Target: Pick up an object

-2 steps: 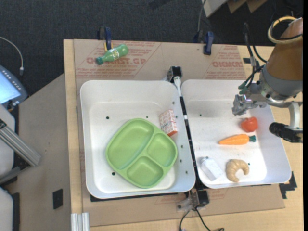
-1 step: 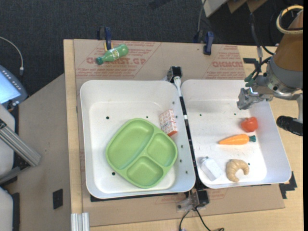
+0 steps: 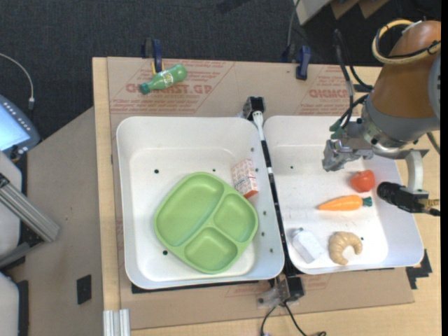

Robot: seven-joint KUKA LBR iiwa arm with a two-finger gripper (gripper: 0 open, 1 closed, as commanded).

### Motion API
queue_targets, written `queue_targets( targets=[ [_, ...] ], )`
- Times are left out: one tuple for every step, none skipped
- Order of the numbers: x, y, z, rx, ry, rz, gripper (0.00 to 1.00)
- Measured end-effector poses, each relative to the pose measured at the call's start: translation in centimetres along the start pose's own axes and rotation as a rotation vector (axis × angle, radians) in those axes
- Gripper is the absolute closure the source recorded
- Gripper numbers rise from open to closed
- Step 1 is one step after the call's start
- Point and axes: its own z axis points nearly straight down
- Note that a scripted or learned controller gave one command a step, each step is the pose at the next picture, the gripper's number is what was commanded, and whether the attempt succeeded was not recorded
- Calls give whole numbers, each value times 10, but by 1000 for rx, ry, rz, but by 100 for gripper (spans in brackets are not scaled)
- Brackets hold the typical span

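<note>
Nearest the camera, at the front of the right white bin [image 3: 399,257], lie a pale beige croissant-shaped toy [image 3: 345,246] and, just beside it to the view's left, a small clear plastic-wrapped packet [image 3: 306,245]. The left white bin [image 3: 133,187] bears a light green three-compartment plastic plate [image 3: 206,221], with a small red-and-white carton [image 3: 244,178] touching the plate's far rim.

Farther back in the right bin lies an orange plastic carrot with a green top [image 3: 344,203], and just beyond it a red tomato-shaped toy [image 3: 362,180]. The two-finger gripper [image 3: 340,154] hangs above the bin floor, near the tomato and to its left in the view. Whether it is apart or together cannot be told; nothing is seen in its grasp.

On the cardboard beyond the bins lies a green plastic bottle [image 3: 162,78].

Judged step: approach, with no object yet secured. The next move calls for alignment over one candidate, likely the tomato or carrot, then a vertical descent and closure.
</note>
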Motion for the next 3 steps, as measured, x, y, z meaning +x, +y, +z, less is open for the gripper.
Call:
queue_targets(
  targets=[
    [50,-8,9,0,0,0,100],
    [95,-16,11,0,-1,0,100],
    [146,-23,14,0,-1,-1,100]
  ],
)
